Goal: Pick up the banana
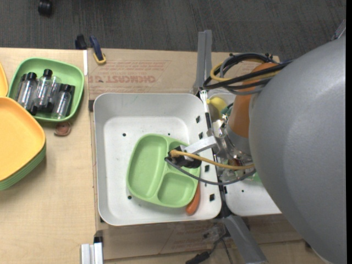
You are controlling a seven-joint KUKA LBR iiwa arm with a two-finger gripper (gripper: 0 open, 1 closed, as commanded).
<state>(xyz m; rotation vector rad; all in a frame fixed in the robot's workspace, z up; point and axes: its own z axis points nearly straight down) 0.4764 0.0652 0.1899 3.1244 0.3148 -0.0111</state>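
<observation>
**Item: banana pick, approach stage.**

- Carrier: two shallow white plastic bins side by side, the left bin (107,164) and the right bin (247,202), which is largely covered by the grey arm (308,147).
- Task's thing: pale yellow curved banana (218,104). A small part shows at the right bin's far left corner, just beside the wall shared with the left bin. It is probably the banana, but too little is exposed to be sure.
- Gripper (224,150): low over the right bin's left edge, near the banana and on its near side. Whether the pincer is apart or together cannot be told. Nothing is seen held.
- Left bin contents: light green divided plastic plate (148,172), off centre toward the right wall. An orange-red carrot-like piece (192,204) lies at its near right rim.
- Handling advice: shift toward the far corner and centre over the fruit's middle. Turn the wrist so the closing line runs across the curve. Descend clear of both corner walls, since crowding there could block a jaw. Close fully before lifting.
</observation>
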